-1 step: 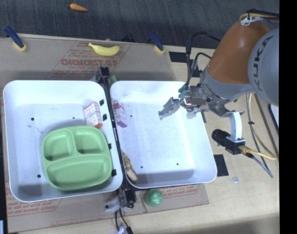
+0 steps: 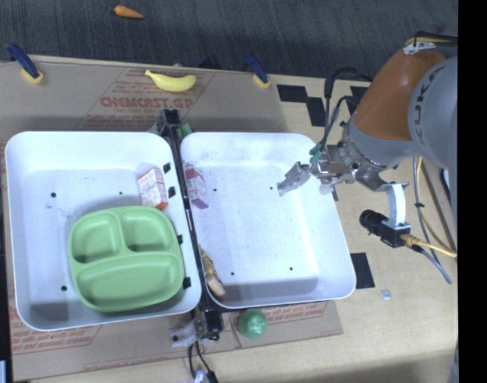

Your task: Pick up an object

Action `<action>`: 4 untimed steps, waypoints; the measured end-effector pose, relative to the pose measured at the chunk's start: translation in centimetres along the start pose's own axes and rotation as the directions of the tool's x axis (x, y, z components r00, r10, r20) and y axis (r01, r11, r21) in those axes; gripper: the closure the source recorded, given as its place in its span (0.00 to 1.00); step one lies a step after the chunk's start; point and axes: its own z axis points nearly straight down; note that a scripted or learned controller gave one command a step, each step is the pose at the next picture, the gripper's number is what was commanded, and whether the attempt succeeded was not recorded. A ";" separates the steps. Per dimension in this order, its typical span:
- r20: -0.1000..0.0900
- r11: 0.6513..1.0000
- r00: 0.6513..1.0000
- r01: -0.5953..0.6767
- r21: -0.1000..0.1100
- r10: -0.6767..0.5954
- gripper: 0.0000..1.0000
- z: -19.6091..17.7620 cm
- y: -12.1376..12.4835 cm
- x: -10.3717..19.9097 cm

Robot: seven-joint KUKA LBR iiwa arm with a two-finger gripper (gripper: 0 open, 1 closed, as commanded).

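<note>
Jaws on the gripper hang over the right bin, near its right side; I cannot tell if they are wide or closed, and nothing shows between them. Well apart, in the left bin, lies a green tray with a small carton just above it.

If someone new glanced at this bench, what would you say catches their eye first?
Probably the green divided tray lying in the left bin, and the arm's orange band at the right, above the end effector over the right bin. A yellow banana lies on the cardboard behind the bins.
</note>
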 end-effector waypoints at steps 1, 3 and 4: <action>0.000 1.000 1.000 0.001 -0.004 -0.001 0.00 12.0 -3.1 -1.5; -0.002 1.000 1.000 -0.001 -0.003 0.001 0.00 12.0 -1.8 -1.5; -0.001 1.000 1.000 0.000 -0.006 0.000 0.00 6.0 4.3 0.1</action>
